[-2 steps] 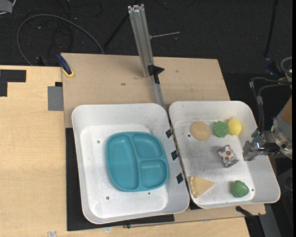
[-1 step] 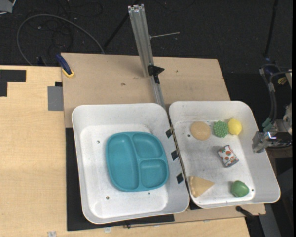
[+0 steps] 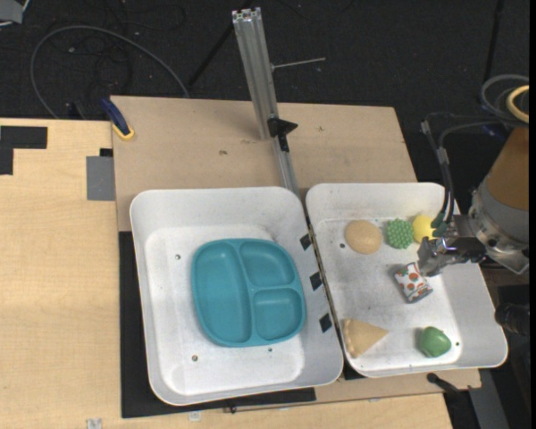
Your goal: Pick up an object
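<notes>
Arm pose as I read it from my remote station: the grey arm (image 3: 509,195) enters from the right, its orange band uppermost at the frame's edge, and bends down over the right rim of the right bin (image 3: 482,351). Its gripper (image 3: 429,259) hangs low inside that bin, just above a small white block with red and orange spots (image 3: 413,283). The fingertips appear to meet the block's upper end — whether they pinch it or merely rest on it I cannot tell, nor can I judge how far apart the fingers stand, since dark metal blurs together there.

Other contents of the right bin: a tan rounded piece (image 3: 363,237) near the upper left, a knobbly green ball (image 3: 398,233) beside it, and a yellow ball (image 3: 423,228) just to the right of that, close behind the gripper. A tan wedge (image 3: 364,336) lies at the lower left and a green pepper-like piece (image 3: 434,341) at the lower right — both well apart from the gripper.

Left bin (image 3: 161,239): a teal divided tray (image 3: 247,290) lying flat near its middle.
</notes>
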You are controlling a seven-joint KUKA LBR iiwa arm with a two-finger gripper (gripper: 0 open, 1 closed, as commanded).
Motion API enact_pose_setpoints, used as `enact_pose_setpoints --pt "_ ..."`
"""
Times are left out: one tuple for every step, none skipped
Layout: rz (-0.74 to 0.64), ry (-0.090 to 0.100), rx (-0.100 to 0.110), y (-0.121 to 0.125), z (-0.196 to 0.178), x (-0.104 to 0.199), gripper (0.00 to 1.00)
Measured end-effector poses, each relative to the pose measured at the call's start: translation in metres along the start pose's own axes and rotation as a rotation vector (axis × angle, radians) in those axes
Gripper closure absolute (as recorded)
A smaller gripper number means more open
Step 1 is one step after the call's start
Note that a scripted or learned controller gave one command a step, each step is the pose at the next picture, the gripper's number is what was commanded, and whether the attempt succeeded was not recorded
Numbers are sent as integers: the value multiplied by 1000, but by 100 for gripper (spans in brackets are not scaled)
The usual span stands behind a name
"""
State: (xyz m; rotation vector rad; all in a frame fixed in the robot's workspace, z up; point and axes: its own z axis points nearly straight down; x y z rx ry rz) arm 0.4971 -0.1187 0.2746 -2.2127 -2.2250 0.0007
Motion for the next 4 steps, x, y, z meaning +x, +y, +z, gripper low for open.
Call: enact_pose_setpoints --pt "1 -1 -1 16 0 50 100" --pt "2 -1 3 31 23 99 100" --pt "2 -1 3 33 32 142 100" --pt "2 -2 4 36 44 195 100"
